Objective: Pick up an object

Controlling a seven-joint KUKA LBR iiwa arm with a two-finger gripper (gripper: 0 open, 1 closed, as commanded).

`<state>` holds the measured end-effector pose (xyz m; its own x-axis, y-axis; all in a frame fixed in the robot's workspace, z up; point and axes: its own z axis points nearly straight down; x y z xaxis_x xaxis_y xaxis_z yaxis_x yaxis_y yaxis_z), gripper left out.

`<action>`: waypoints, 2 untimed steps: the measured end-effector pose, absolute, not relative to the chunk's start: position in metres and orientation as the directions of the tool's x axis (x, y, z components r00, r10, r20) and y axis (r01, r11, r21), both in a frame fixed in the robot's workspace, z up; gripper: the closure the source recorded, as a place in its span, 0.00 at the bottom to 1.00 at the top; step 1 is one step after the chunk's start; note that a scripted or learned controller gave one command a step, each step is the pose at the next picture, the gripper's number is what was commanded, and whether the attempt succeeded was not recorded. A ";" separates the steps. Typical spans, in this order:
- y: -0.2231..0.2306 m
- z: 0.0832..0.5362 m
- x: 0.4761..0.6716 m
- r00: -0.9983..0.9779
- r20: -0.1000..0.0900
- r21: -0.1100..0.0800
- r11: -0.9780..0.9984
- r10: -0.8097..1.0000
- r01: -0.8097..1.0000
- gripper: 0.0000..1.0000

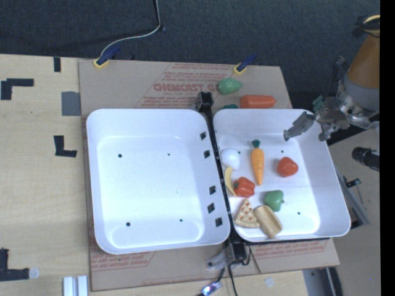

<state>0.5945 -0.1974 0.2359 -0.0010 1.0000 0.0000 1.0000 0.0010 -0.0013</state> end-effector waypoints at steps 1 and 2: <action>-0.175 0.099 0.613 0.000 -0.004 0.007 0.000 1.000 1.000 0.00; -0.192 0.085 0.589 -0.001 -0.001 0.001 0.001 1.000 1.000 0.00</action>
<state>0.5891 -0.1924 0.0850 -0.0007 1.0000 -0.0011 1.0000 0.0007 0.0013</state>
